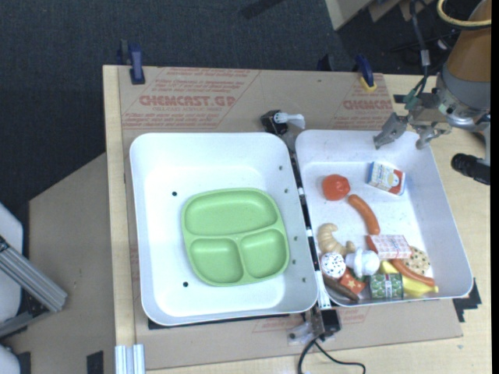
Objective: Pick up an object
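A jumble of small toy foods (374, 267) lies heaped in the near corner of the right-hand shallow white plastic bin (448, 209), closest to where I stand: a yellow banana, a green can, a white dotted ball and a pink-labelled packet, pressed together and overlapping. Just beyond the heap in that same bin lies a slim orange-red toy sausage (364, 213), angled. Beyond that sits a round red toy tomato (336, 187), and beside it, toward the bin's far right, a small white carton with a blue and red print (385, 177), lying apart from the rest. Left of this bin, touching it along the edge, is the left-hand white bin (152, 209), with a light green three-compartment plastic tray (234, 234) lying flat in its middle. Over the right bin's far right corner hangs the grey two-finger gripper (408, 133), its jaws spread apart with nothing between them, above the rim and clear of the carton.
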Controlling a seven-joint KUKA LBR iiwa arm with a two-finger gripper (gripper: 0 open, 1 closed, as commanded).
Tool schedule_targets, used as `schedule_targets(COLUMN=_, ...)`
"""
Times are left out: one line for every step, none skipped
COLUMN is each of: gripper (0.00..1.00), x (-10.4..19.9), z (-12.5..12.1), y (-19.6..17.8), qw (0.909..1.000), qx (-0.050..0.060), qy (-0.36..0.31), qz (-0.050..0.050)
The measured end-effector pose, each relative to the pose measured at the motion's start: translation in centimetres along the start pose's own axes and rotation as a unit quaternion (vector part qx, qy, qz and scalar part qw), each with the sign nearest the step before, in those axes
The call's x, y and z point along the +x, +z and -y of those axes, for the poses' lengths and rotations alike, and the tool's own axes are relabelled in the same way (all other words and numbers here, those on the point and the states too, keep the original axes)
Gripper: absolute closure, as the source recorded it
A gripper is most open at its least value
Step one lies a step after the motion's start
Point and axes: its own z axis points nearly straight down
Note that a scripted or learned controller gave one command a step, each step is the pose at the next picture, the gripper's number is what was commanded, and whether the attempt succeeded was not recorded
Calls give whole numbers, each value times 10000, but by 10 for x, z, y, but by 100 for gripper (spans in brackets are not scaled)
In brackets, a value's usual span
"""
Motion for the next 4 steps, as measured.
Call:
schedule_targets(gripper=0, x=41, z=30, y=83, qw=10000, qx=45, qy=-12, qz=-20)
schedule_targets(gripper=0, x=45, z=93, y=92, qw=10000, qx=37, qy=12, qz=-14)
schedule_targets(gripper=100, x=45, z=89, y=81, qw=10000, qx=-15, qy=7, qz=4)
schedule_targets(gripper=0, x=45, z=89, y=81, qw=10000, qx=-10, qy=7, qz=2)
